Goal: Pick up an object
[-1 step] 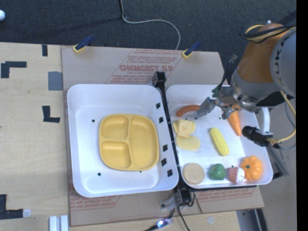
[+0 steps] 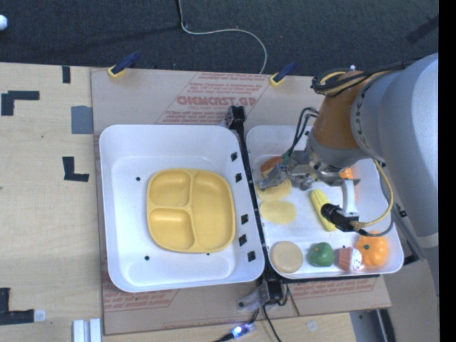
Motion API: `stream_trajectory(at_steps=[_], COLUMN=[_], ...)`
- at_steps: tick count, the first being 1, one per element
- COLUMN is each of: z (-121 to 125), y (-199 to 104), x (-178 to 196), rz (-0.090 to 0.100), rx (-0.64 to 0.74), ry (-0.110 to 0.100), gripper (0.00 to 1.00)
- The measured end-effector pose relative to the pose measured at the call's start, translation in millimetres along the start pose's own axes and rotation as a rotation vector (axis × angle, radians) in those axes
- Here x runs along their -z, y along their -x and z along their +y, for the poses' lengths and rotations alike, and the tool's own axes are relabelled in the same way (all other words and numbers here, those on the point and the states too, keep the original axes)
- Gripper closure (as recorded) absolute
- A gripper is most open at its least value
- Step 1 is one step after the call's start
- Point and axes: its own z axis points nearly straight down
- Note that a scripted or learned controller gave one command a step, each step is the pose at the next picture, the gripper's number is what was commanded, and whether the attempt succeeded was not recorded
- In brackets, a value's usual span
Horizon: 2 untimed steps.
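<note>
Camera count: I have one view to work from, fixed above my bench.
Facing: it looks down at a slant, so the dark floor lies along the top of the frame, beyond the cardboard sheet (image 2: 214,102).
Distance: far enough back to take in the left bin (image 2: 117,191) and the right bin (image 2: 385,262) whole, with bare bench to the left of the left bin.
My arm (image 2: 406,141): it enters from the frame's right edge and covers the right bin's far right corner.
Landmark: the divider (image 2: 246,191) where the bins meet stands near the frame's centre.
</note>
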Motion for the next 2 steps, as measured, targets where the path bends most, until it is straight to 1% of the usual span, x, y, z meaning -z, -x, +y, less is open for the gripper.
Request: stream_trajectory(at_steps=[1, 2], z=[2, 40], y=[0, -52], x=[19, 111], rz=[0.002, 0.002], rx=[0.0, 0.003], ry=[0.006, 0.006], gripper=[1.0, 1.0])
